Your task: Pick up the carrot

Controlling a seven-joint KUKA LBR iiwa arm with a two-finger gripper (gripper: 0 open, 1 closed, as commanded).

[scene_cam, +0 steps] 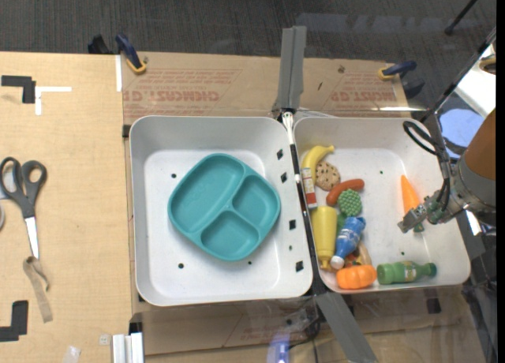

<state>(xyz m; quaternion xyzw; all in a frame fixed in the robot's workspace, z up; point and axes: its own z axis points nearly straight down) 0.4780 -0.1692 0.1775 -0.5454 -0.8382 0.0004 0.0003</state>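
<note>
The carrot (409,194) is an orange cone lying on the floor of the right bin (379,156), near its right wall, with the point toward the far side. My gripper (413,218) hangs just in front of the carrot's thick near end, close to it or touching it. The arm comes in from the right, over the bin's right rim. Nothing shows as lifted off the bin floor.
The right bin's left side is crowded: a banana (316,156), cookie (326,174), red sausage (346,189), yellow bottle (324,231) and blue bottle (349,237). An orange fruit (355,276) and green bottle (406,272) lie along its front. A teal divided plate (225,206) is in the left bin.
</note>
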